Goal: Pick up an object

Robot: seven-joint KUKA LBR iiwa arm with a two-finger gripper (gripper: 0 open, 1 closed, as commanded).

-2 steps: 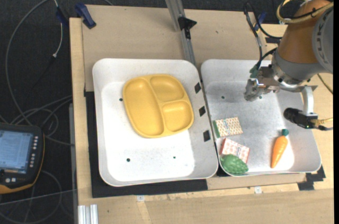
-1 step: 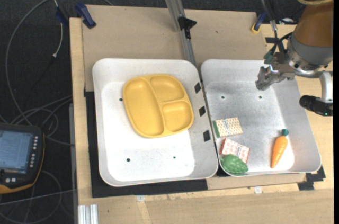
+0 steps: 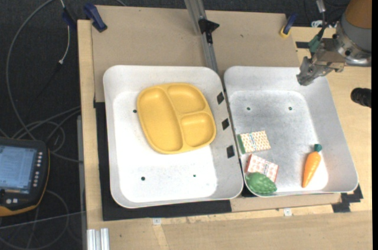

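Note:
The right bin (image 3: 331,119) holds a toy carrot (image 3: 311,166) near its front right, a small patterned card (image 3: 254,140), a red-and-white packet (image 3: 262,167) and a green leafy toy (image 3: 261,184) at the front. A yellow divided plate (image 3: 175,117) lies in the left bin (image 3: 121,125). My gripper (image 3: 308,74) hangs over the far right corner of the right bin, well away from the objects, with nothing seen in it.
A slanted metal pole (image 3: 195,0) rises from behind the bins' middle. Blue clamps (image 3: 94,17) sit at the bench's back corners. Cables and a tablet (image 3: 20,175) lie on the floor at the left.

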